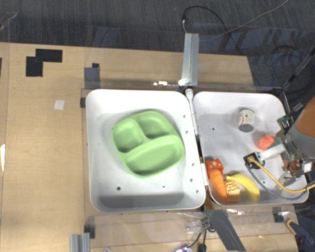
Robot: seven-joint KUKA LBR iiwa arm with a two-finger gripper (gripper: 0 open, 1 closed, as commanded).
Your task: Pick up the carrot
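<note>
Orange plastic carrot (216, 181) lies just left of the yellow plastic banana (245, 186), with a red dotted cube (214, 165) touching its far end. Risk: tight clutter, so the grasp could clip the banana or cube, or grab the wrong item. Gripper (292, 167) hangs right of the banana; can't tell if it's open or closed.

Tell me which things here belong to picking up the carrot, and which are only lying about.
For the job:
carrot, in the right bin's lower left corner
gripper, over that bin's right side

Lying about:
banana, near the carrot
red piece, just above the carrot
small can
pink piece
green plate, in the left bin
</note>
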